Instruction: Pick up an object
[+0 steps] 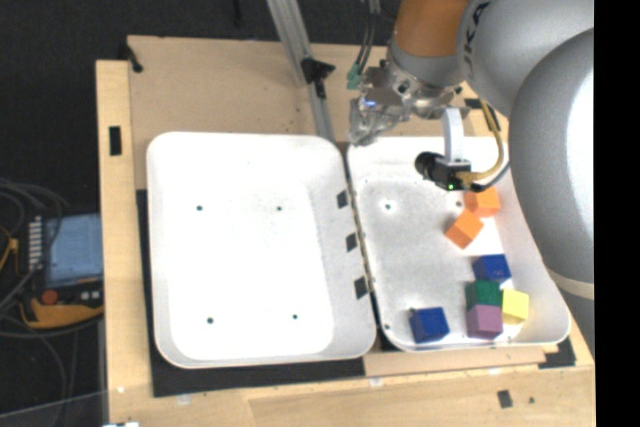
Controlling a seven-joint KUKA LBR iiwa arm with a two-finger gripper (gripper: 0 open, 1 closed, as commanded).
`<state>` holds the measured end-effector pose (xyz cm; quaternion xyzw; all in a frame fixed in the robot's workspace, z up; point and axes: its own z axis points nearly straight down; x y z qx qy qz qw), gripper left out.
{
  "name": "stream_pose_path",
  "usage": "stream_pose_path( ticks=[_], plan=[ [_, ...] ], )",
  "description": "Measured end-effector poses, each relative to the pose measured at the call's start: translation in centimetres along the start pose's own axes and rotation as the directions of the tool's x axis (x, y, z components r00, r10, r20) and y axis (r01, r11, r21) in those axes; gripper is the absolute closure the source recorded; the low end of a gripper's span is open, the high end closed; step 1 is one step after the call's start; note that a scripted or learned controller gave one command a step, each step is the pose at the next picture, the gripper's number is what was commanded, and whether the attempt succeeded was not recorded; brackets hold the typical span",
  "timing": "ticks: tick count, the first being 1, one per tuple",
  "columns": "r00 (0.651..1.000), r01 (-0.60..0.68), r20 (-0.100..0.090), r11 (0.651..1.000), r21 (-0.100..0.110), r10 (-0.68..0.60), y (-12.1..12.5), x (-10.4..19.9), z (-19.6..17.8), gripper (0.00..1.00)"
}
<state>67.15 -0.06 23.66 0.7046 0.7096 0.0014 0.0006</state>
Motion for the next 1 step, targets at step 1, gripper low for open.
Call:
stream_pose_path(
  ticks=[1],
  plan=[
    [1.000,0.000,-0.001,1.000,0.000,0.000,0.55,4.69,-0.86,1.00]
  ],
)
